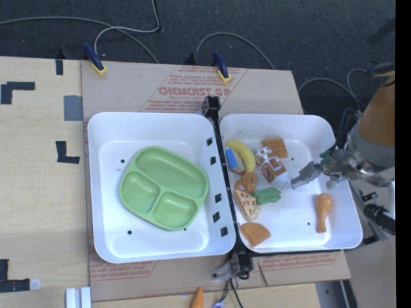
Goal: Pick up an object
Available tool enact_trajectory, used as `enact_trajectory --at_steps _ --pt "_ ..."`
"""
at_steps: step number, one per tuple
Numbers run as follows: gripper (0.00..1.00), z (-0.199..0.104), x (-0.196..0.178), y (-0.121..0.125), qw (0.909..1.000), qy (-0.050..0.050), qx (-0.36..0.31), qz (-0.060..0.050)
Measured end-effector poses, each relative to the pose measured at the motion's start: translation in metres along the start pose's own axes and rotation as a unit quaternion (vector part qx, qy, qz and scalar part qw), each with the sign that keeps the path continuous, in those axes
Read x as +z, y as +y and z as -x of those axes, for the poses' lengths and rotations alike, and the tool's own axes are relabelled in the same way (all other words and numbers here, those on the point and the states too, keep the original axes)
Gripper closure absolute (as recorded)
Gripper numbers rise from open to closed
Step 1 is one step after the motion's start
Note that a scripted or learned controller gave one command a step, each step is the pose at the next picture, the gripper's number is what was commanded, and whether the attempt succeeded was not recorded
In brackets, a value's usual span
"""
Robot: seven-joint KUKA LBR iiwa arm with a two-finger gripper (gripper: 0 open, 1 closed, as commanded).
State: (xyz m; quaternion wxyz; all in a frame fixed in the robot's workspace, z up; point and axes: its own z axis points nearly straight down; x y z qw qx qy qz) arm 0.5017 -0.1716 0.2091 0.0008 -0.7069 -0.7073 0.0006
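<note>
The right bin (321,126) holds several toy foods. A yellow banana (243,154) lies at its left, with a small blue piece (232,160) against it. A brown square waffle (276,147) and a red-and-white piece (270,165) sit near the middle. Below them are a pretzel (246,183), a sandwich wedge (246,203), a green item (268,196) and an orange slice (255,233). A drumstick (323,210) lies at the right. My gripper (307,173) hangs over the bin's right half, above the drumstick and right of the red-and-white piece, touching no object.
The left bin (103,172) holds a green compartment plate (164,187). A black divider (221,172) with clips separates the bins. Cardboard (192,85) lies under both, clamped at the back. Cables run across the dark floor behind.
</note>
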Motion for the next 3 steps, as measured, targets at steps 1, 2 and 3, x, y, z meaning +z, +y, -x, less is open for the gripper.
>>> enact_trajectory --at_steps 1,2,3 --pt "0.0 -0.044 0.122 0.045 1.0 0.0 -0.001 0.003" --pt "0.0 -0.059 0.123 0.102 1.0 -0.001 -0.001 0.004" --pt "1.0 -0.059 0.113 0.101 1.0 -0.001 -0.001 0.003"
